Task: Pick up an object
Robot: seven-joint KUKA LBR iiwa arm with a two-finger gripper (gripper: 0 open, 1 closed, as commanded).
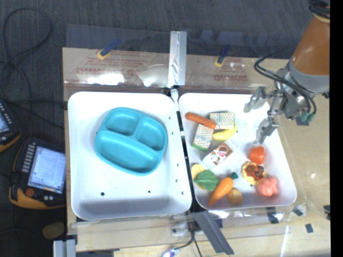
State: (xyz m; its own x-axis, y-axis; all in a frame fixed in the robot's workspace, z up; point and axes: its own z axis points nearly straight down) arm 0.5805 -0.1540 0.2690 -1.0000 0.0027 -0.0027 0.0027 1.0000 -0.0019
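White bins sit side by side on the bench, and your claw (266, 113) hangs over the right bin (284, 167) with its fingers spread apart and nothing between them. You have not picked anything up yet. The red tomato (257, 154) lies just below the claw, among the other toy foods, waiting to be grabbed.

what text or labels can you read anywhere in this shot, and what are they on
No text here can be read for sure.
Clear sheet behind the bins: reddish print, apparently mirrored, too blurred to read.
Small patterned boxes in the right bin: printing too small to read.
White carton: red marking, unreadable.
Handheld pendant left of the bench: lit screen, text too small.
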